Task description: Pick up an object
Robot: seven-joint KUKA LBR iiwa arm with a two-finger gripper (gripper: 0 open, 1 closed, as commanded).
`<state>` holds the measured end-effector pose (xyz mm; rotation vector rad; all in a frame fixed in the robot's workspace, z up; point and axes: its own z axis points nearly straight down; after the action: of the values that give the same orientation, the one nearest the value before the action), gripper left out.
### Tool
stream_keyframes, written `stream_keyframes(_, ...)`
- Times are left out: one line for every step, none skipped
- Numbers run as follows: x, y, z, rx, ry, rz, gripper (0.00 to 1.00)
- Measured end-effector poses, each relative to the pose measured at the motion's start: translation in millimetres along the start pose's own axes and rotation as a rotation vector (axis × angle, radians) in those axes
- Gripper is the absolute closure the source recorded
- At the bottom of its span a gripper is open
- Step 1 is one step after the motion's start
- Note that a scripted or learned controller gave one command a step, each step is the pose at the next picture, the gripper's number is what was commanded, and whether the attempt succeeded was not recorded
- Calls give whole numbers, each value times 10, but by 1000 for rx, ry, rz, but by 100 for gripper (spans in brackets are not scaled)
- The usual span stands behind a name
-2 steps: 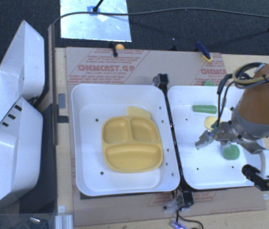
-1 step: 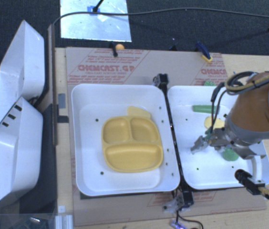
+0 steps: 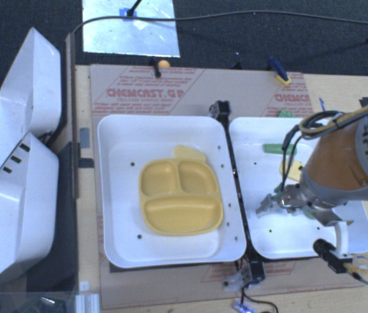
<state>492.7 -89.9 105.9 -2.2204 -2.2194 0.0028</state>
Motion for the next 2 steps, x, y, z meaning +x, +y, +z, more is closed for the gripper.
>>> stream_keyframes(1,1,222,-3,0,-1,0)
stream_keyframes(-7,9,107,-6,-1,0,100)
